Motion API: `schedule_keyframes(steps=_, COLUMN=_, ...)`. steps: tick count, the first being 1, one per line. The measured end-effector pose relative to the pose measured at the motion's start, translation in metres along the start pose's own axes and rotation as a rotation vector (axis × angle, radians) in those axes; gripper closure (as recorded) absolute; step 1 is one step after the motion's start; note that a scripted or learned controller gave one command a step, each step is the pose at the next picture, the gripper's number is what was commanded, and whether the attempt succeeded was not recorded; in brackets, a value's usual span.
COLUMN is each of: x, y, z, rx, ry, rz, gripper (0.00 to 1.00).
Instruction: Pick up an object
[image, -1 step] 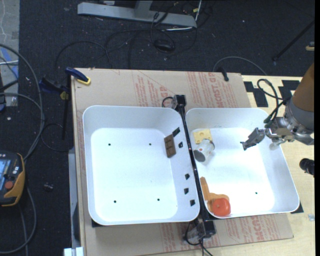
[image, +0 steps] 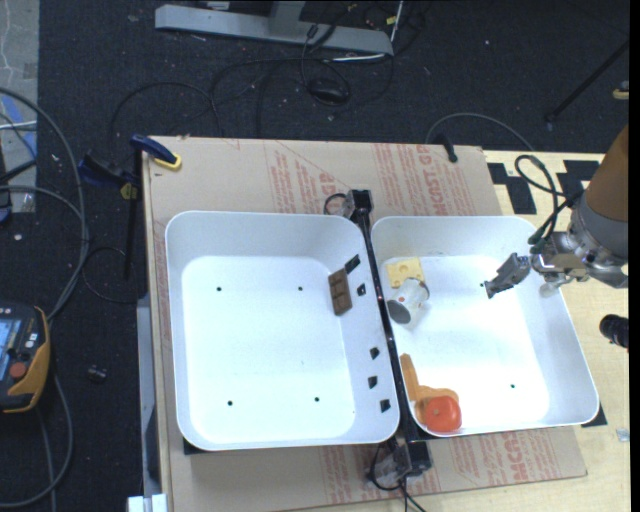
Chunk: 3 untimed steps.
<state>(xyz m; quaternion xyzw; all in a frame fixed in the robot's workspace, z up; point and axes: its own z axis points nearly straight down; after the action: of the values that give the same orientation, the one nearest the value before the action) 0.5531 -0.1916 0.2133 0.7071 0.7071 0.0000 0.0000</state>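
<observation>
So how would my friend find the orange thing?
Look in the right bin, down in its near-left corner. The orange thing lies there against the wall, well below the yellow block and grey cup. It's the brightest object there.

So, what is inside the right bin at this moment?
The right bin holds a yellow piece, a grey-white cup and an orange toy. The gripper hangs above it; whatever lies beneath the gripper is hidden.
</observation>
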Motion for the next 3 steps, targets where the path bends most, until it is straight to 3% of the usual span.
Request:
schedule_keyframes(steps=2, x=0.018, y=0.01, z=0.103, rx=0.005, ry=0.001, rz=0.0, gripper=0.0)
schedule_keyframes(steps=3, x=0.018, y=0.01, z=0.122, rx=0.001, ry=0.001, rz=0.0, gripper=0.0)
